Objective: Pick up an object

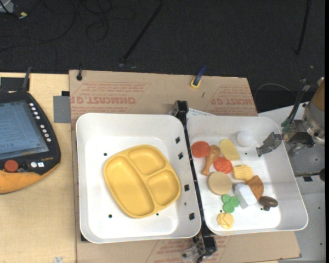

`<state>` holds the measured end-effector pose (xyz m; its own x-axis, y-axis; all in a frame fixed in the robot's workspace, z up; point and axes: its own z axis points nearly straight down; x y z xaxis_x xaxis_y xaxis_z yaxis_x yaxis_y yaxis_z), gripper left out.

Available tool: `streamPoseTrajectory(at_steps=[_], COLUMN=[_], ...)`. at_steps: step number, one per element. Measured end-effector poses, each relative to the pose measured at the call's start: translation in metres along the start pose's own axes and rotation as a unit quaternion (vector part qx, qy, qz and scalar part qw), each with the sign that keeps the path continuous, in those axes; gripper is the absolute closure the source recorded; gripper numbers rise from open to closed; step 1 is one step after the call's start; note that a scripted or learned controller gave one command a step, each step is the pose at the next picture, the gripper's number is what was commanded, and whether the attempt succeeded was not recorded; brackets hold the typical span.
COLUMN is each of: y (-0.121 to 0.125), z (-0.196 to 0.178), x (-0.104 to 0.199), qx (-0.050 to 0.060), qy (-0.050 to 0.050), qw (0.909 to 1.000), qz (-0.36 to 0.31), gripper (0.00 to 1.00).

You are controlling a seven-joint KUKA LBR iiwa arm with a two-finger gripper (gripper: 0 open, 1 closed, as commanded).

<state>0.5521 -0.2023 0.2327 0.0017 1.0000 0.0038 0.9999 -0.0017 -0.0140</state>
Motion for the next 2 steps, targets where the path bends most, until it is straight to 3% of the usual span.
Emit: streamPoseTrajectory(at_steps=[1,2], y=[0.002,0.004], z=[-0.007,0.055], x=[0.000,-0.005], qx=[-0.006,-0.003], qy=[-0.001,-0.001], qw=[1.0000,1.0000], qz=[-0.001,-0.001], gripper=[0.00,0.00])
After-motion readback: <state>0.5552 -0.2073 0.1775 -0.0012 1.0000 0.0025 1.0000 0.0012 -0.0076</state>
